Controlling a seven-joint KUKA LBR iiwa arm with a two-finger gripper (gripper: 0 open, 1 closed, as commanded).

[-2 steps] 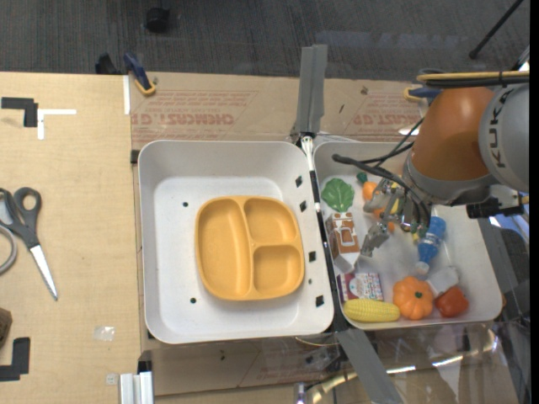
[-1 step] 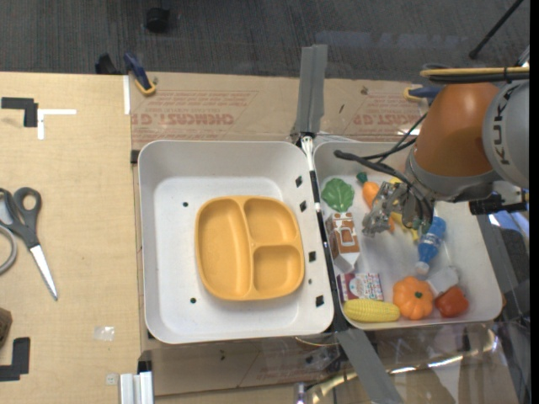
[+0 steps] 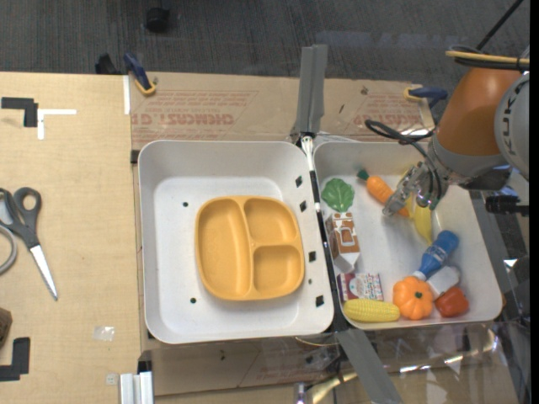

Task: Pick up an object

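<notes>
Two shallow white bins are seen from above, side by side on a cardboard-covered bench. The left bin (image 3: pixel 160 251) holds a yellow divided plate (image 3: pixel 250 247) with three compartments, lying flat near its middle. The right bin (image 3: pixel 484 251) holds a scatter of toy foods.

The grey arm with its orange band (image 3: pixel 476 112) is seen reaching in from the right, and the gripper (image 3: pixel 410 194) is lowered into the upper part of the right bin. Its fingers (image 3: pixel 396 204) are angled down and to the left; whether they are apart or closed cannot be told from this view.

A yellow banana (image 3: pixel 422 222) lies just below and beside the fingertips, partly covered by the gripper. An orange carrot (image 3: pixel 381 189) lies just to the left of the fingertips, near them; contact cannot be judged. Nothing is clearly seen between the fingers.

Further left in the same bin, a green leafy piece (image 3: pixel 338 194) rests near the bin's upper left corner, with a small brown box (image 3: pixel 344 234) below it. Along the lower edge are placed a red and white carton (image 3: pixel 362 287), a corn cob (image 3: pixel 371 311), an orange pumpkin (image 3: pixel 412 296), a blue and white bottle (image 3: pixel 437 257) and a red pepper (image 3: pixel 452 302). Grey-handled scissors (image 3: pixel 29 234) lie on the bench at far left.
</notes>
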